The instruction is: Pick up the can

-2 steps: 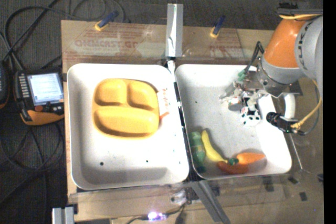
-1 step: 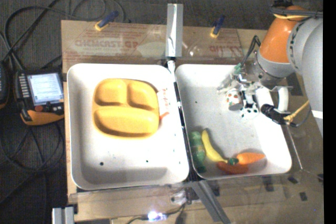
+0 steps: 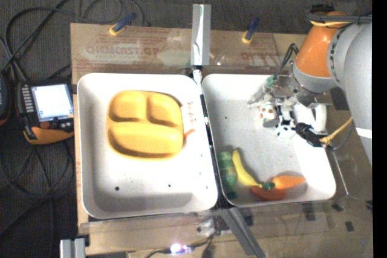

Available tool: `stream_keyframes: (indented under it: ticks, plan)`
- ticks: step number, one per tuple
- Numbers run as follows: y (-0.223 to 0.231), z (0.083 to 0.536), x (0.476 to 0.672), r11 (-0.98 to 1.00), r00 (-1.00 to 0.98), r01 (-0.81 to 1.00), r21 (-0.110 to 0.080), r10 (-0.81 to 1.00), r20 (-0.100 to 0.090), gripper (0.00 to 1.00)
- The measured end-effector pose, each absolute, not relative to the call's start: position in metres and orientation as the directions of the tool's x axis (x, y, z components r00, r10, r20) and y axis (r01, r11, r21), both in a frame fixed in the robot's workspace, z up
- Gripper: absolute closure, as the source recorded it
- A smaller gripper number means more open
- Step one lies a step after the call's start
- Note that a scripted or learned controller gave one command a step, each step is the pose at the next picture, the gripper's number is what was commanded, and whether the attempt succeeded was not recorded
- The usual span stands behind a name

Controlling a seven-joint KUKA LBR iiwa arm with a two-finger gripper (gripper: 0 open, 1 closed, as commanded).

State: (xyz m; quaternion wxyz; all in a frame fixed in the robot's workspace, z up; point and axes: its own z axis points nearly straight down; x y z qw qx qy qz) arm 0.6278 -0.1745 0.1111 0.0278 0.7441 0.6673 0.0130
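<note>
The can is a green cylinder lying on its side in the right bin, against the bin's left wall near the front. My gripper hangs over the back right part of the same bin, well away from the can, up and to its right. The grey arm with its orange band comes in from the right above it.
A yellow banana lies right beside the can, touching it or nearly so. An orange carrot and a red-orange piece sit at the front of the right bin. The left bin holds a yellow divided plate.
</note>
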Motion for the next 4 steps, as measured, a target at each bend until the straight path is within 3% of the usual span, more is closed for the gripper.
stream_keyframes:
  ticks: [1,2,3,4]
  plan:
    - [-0.176,0.133,0.634,-0.108,0.110,0.991,0.079,0.994,-0.020,1.00]
    - [-0.176,0.126,0.630,-0.108,0.110,0.992,0.066,0.994,-0.019,0.00]
    - [-0.192,0.111,0.637,-0.199,0.199,0.979,0.049,0.980,0.005,0.00]
    - [-0.162,0.253,0.619,-0.292,0.292,0.957,-0.001,0.957,-0.004,0.00]
